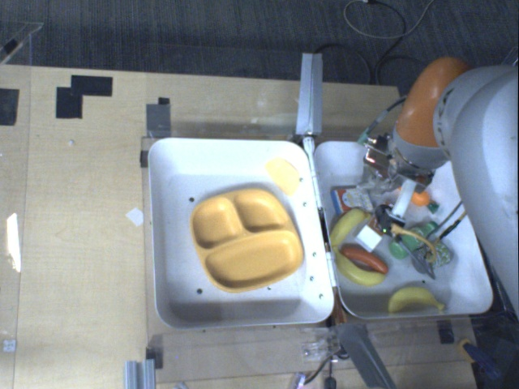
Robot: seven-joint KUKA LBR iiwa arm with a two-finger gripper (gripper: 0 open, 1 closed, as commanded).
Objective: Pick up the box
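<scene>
Here, seen from above, a wooden bench (81,241) carries two shallow white bins side by side. Taking the right bin (474,294) as the landmark: the left bin (174,298) sits touching its left wall and holds a yellow divided tray (246,237).

Inside the right bin lies a jumble of small things. Two yellow bananas (350,250) curve along its left side with a red pepper-like piece (365,259) between them, a third banana (415,300) rests near its front wall, and some green and orange bits lie toward its right.

The box (350,198), as best I can judge, is the small flat carton with red and blue print lying in the bin's upper left part, just above the bananas. It is partly hidden, so its long axis and facing are unclear.

The grey arm (486,136) with its orange band (426,104) reaches over the bin's upper right. The end effector (388,186) hangs low beside the carton, amid the clutter. I cannot tell how wide it stands, nor that anything sits in it.

By my judgement the pick is not yet done: the carton lies in the bin, so gripping and lifting remain.
</scene>
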